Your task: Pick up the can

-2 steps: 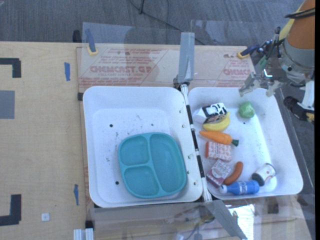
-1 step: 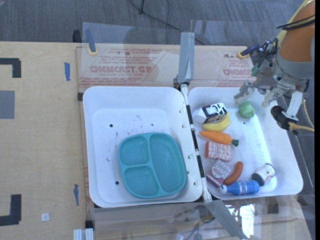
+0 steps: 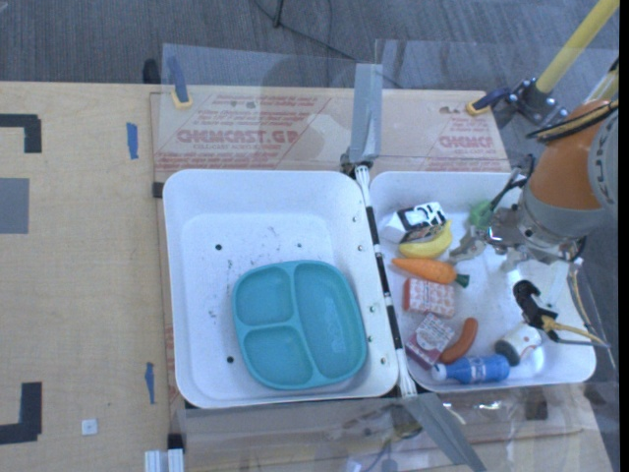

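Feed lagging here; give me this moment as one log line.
gripper: over right white bin, far side | red-and-white can: lying mid-bin, not held

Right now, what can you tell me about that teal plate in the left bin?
The teal plate is a rounded-rectangle tray, plastic by its look, split into three compartments: one long section along its right side and two smaller ones at its left. It lies flat and right side up on the floor of the left bin, toward the near right corner, turned slightly askew. Nothing rests in it. Dark specks dot the bin floor around it.

Grey arm with orange band, reaching in from the right, end effector pointing left.
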`<state>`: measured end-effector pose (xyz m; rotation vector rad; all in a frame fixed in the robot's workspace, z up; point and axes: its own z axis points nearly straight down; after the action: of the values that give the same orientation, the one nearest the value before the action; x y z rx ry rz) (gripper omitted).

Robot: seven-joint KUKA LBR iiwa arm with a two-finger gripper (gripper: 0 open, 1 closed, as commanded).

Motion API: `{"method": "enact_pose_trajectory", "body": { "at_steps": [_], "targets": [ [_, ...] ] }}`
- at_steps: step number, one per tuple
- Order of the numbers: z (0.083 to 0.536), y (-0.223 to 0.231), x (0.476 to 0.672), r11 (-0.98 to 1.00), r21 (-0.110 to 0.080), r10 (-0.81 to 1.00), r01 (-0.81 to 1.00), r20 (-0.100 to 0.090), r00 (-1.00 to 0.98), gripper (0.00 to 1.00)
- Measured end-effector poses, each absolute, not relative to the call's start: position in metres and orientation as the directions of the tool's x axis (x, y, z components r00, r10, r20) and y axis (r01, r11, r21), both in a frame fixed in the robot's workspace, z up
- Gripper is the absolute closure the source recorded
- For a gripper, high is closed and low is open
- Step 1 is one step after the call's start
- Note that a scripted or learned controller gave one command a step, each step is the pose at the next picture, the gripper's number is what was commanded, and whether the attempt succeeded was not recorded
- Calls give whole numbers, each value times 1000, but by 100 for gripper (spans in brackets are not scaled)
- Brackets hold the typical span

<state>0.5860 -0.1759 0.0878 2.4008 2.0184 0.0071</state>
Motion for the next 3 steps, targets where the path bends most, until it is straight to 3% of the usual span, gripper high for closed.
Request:
{"method": "enact_pose_trajectory", "body": {
  "at_steps": [1, 2, 3],
  "targets": [
    [88, -204, 632, -338, 2, 941, 941, 9, 338, 0],
    [89, -205, 602, -321, 3, 947, 947, 11, 321, 0],
    [89, -205, 589, -358, 5, 934, 934, 12, 357, 0]
  ]
}}
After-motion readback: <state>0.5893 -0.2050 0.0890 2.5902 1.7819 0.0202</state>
